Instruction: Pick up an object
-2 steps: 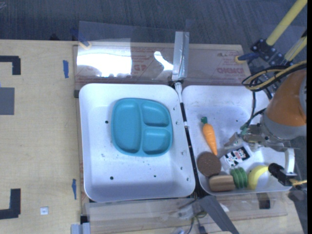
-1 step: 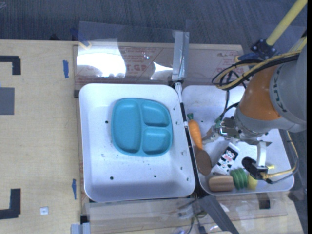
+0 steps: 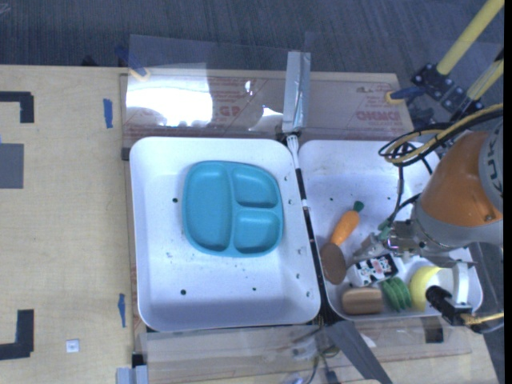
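Left bin [image 3: 152, 294]: a blue divided plate [image 3: 233, 207] is seen lying flat near its middle. Right bin [image 3: 336, 166]: a toy carrot [image 3: 346, 226] lies at centre; a brown oval piece [image 3: 332, 262], a tan block [image 3: 362, 300], a green ridged item [image 3: 394, 293] and a yellow ball [image 3: 424, 278] are clustered along the near edge. The tool [image 3: 382, 246] is lowered just right of the carrot, above a small printed card [image 3: 374, 270]; whether it is clenched or released cannot be told. Nothing is seen lifted.
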`<state>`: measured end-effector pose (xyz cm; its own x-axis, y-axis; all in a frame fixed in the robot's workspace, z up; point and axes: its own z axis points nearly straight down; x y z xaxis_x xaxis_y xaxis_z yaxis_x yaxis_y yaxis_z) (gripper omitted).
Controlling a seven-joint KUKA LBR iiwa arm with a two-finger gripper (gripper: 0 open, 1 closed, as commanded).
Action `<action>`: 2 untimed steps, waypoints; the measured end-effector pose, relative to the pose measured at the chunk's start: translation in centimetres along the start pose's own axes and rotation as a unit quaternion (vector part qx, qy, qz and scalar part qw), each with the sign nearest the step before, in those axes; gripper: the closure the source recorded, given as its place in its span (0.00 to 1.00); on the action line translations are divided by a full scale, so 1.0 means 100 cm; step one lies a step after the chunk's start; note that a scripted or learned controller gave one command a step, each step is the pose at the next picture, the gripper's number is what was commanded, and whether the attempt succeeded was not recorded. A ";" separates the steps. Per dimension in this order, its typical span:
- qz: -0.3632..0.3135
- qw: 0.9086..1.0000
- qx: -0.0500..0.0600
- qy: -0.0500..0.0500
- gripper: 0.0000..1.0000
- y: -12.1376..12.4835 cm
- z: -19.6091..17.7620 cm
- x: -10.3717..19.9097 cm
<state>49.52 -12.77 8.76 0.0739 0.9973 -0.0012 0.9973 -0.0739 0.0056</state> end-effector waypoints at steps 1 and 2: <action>-0.083 0.997 -0.002 0.000 0.00 -0.012 -0.115 -0.010; 0.099 0.995 0.004 0.000 0.00 0.049 -0.038 0.036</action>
<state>54.63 -9.53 12.63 0.2685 0.9633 -0.0002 0.9633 -0.2685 -0.0032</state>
